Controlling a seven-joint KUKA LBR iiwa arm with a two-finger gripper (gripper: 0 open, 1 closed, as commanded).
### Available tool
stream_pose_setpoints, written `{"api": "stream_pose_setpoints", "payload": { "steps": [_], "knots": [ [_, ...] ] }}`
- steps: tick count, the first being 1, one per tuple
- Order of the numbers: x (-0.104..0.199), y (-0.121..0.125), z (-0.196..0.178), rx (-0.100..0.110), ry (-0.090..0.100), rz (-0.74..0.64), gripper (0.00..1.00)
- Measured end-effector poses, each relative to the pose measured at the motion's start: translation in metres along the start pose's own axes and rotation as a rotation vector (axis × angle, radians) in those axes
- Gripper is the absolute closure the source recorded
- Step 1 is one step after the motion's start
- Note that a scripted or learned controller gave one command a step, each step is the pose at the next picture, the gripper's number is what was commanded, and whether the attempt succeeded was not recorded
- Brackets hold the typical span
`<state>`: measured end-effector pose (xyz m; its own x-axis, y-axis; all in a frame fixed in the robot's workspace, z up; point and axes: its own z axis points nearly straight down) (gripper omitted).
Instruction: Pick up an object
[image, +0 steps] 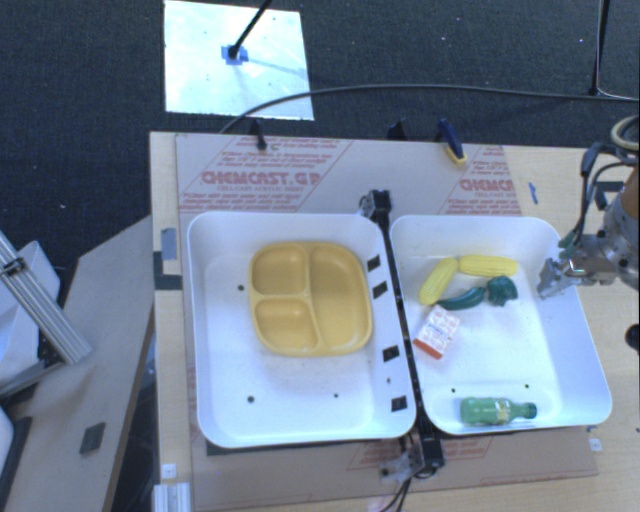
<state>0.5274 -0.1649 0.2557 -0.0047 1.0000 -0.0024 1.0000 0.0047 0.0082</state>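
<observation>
Spanning most of the view, the bench (330, 165) carries a printed sheet under two white bins set side by side. The left bin (215, 330) holds a yellow tray (308, 298) with three compartments, lying flat a little far of that bin's middle. The right bin (560, 340) touches it along a shared edge marked with black clips. Entering from the right, the arm (625, 215) hangs at the right bin's far right rim, and its pincer (553, 278) sits over that rim, clear of every object; whether its tips are apart or closed I cannot tell, and nothing is seen held in it. In the right bin's far half lies a cluster of toy food: a corn cob (487, 265) lying crosswise, a yellow banana-like piece (437, 281) slanting just left of it and touching its end, and a dark green vegetable (478, 294) just near of both, its leafy end pointing right toward the pincer. Nearer and a little left of these rests a small white and orange carton (437, 332), tilted, apart from the cluster. Against the near wall lies a green bottle (495, 409) on its side, cap to the right, well apart from the rest.
</observation>
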Motion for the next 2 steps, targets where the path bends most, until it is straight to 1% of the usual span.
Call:
{"api": "stream_pose_setpoints", "payload": {
  "steps": [1, 2],
  "knots": [
    [0.0, 0.001, -0.007, 0.004, 0.001, 0.0, 1.0],
    [0.049, 0.011, 0.005, 0.006, 0.004, -0.005, 1.0]
  ]
}}
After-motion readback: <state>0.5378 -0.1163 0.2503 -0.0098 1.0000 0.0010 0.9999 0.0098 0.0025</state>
